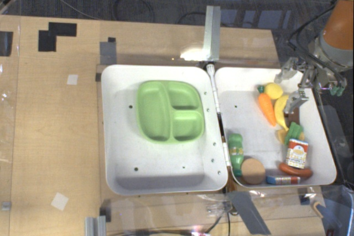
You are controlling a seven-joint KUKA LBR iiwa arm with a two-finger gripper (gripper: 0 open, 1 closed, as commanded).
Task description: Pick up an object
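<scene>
My gripper (294, 85) hangs over the far right part of the right bin (243, 119). Its two fingers stand apart, open, with nothing between them. Just left of it lie a yellow lemon (272, 89), an orange carrot (266, 108) and a banana (281, 109). Nearer the front are a green toy (294, 131), a red-labelled can (297, 153), a sausage (296, 170), a blue pen (275, 179), a brown round piece (253, 170) and a green bottle (235, 149).
The left bin (119, 163) holds a green divided plate (169, 110). A metal post (212, 36) stands behind the seam between the bins. Cables run behind the arm at the right.
</scene>
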